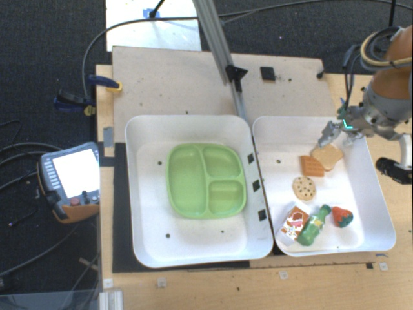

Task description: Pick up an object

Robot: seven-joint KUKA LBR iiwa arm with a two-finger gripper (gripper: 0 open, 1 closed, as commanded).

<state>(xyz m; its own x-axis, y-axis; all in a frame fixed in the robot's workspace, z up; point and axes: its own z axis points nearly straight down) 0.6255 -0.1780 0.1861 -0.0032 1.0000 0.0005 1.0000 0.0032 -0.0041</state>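
Observation:
My gripper (339,135) hangs over the far part of the right bin (374,192), its two fingers spread apart and nothing between them. Just in front of it lies a tan bread slice (328,155), with an orange cracker (312,166) touching the slice's left side. Nearer the camera sit a round cookie (304,188), a red and white carton (295,223), a green bottle (313,225) lying on its side, and a red fruit with a green top (342,217).
The left bin (145,173) holds a green divided plate (206,179). A slanted metal pole (216,37) ends at the bins' far edge. A teach pendant (71,179) and cables lie on the floor at left.

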